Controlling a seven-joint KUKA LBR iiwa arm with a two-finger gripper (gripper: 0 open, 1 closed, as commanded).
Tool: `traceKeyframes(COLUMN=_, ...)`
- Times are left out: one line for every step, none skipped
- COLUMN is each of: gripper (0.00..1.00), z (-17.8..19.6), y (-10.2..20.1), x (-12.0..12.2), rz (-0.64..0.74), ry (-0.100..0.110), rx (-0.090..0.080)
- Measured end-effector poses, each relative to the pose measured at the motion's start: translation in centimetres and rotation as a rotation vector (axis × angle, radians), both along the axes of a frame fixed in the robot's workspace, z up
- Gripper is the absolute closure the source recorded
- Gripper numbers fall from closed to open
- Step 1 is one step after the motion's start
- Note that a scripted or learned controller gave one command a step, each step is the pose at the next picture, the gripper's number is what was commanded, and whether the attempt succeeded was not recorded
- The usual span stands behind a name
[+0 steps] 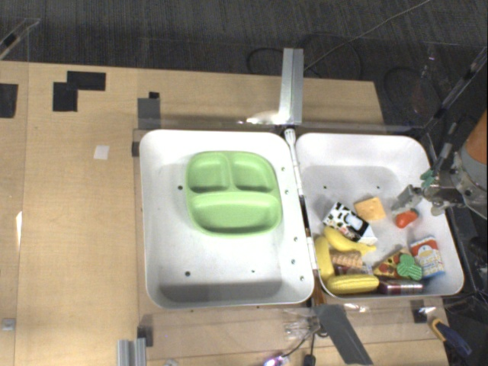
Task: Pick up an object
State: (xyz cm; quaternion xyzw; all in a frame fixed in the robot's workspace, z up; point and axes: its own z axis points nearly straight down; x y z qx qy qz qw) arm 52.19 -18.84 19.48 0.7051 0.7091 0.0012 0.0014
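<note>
- The gripper (418,195) hangs at the right bin's (358,158) right edge; its jaws look parted with nothing between them, so released.
- Nearest candidate: a small red-orange piece (406,219) just below-left of the jaws, lying apart from its neighbours.
- I judge it the cleanest pick: centre over it, descend straight, close gently.
- The yellow wedge (370,208) and the banana (343,242) sit in the crowded lower pile; grasping there risks nudging several items.
- The left bin (160,219) holds 1 green tray (231,191).

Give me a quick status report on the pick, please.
Gripper above right bin, holding nothing. Red toy just below it. Clutter crowds lower bin.
</note>
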Motion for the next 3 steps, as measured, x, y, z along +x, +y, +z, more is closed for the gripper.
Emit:
traceKeyframes(gripper=0.0, z=-10.3, y=-1.7, x=2.3, rz=0.063, ry=-0.004, rx=-0.002)
traceKeyframes(gripper=1.0, z=-9.1, y=-1.6, x=2.5, rz=0.063, ry=-0.01, rx=-0.002)
traceKeyframes(gripper=1.0, z=1.5, y=6.4, x=7.6, rz=0.0, ry=-0.003, rx=0.0)
